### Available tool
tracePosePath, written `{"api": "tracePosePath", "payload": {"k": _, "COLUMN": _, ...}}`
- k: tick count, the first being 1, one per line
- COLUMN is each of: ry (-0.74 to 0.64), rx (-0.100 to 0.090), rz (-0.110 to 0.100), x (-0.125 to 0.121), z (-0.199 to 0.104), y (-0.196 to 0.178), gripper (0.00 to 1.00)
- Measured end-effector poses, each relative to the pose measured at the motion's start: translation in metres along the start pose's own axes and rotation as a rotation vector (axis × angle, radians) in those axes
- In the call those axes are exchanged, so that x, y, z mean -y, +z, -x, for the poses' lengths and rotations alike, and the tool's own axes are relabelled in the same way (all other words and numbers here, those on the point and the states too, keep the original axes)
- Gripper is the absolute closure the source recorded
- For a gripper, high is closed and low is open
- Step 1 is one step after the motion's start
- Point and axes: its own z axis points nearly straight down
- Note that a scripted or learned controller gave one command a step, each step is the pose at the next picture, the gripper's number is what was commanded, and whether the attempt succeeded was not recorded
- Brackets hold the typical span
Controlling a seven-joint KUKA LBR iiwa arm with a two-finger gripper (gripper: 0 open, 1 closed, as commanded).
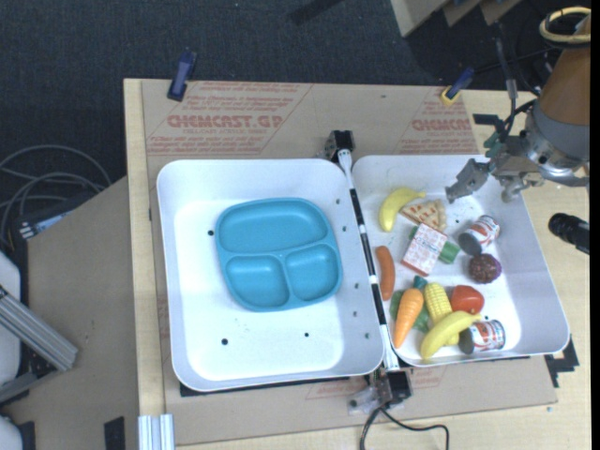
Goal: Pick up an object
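Note:
The right bin [539, 261] holds toy food in a loose pile. A yellow banana [397, 204] and a sandwich wedge [424, 216] lie at the back. A white and red box [427, 248], a small can [481, 232] and a dark plum [485, 268] sit in the middle. A tomato [466, 298], corn cob [437, 300], carrot [407, 315], second banana [447, 333] and second can [486, 334] lie toward the front. My gripper [489, 184] hangs over the bin's back right, open, with nothing between its fingers, just above the first can.
The left bin [187, 336] holds a blue three-compartment plate [278, 253]. An orange sausage [384, 272] lies along the right bin's left wall by the black divider. Blue clips [181, 75] pin the cardboard at the back. Cables lie on the floor at left.

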Motion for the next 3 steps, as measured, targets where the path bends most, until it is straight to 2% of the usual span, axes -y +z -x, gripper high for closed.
{"api": "tracePosePath", "payload": {"k": 1, "ry": -0.001, "rx": 0.010, "rz": 0.020, "x": 0.010, "z": 0.030, "y": 0.111, "gripper": 0.00}}
{"api": "tracePosePath", "payload": {"k": 2, "ry": -0.001, "rx": 0.013, "rz": 0.025, "x": 0.012, "z": 0.033, "y": 0.115, "gripper": 0.00}}
{"api": "tracePosePath", "payload": {"k": 3, "ry": -0.001, "rx": 0.008, "rz": 0.019, "x": 0.022, "z": 0.050, "y": 0.124, "gripper": 0.00}}
